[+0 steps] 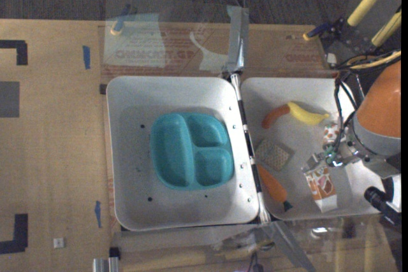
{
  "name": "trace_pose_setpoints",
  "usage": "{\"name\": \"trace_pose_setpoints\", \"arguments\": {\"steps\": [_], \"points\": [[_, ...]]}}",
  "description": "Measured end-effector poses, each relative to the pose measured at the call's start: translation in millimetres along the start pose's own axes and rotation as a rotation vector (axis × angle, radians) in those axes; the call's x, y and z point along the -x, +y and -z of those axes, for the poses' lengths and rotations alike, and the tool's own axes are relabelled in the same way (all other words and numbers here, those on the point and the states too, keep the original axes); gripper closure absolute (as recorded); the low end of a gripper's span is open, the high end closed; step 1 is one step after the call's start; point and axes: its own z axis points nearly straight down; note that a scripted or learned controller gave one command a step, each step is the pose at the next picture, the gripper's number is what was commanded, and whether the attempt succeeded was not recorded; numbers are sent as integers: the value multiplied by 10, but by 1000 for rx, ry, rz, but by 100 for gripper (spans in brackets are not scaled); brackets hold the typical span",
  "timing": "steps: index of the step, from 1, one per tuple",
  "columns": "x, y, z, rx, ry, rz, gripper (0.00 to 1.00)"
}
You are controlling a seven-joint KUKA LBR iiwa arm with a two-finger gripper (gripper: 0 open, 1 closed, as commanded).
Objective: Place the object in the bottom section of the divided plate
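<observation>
Divided plate (191, 151) unobstructed; right bin (287, 89) crowded; arm (382, 114) possibly overhangs its edge.

Your arm (382, 114) shows a rounded orange band above a grey wrist collar, with dark cables looping beside it; the gripper (330, 157) carries small metallic parts.

I see the teal plate (191, 151) in the left bin (124, 105). Right bin (255, 95) holds a banana (307, 114), orange sausage (275, 115), carrot (274, 188), grey sponge (275, 155) and carton (320, 185). Gripper (331, 156) sits just above the carton.
</observation>
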Motion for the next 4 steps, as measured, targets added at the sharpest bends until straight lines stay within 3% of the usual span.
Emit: {"name": "trace_pose_setpoints", "arguments": {"steps": [1, 3, 4], "points": [[-549, 566, 240, 1, -1, -8, 100], [-1545, 840, 235, -3, 1, -103, 100], [-2218, 683, 21, -5, 1, -16, 100]]}}
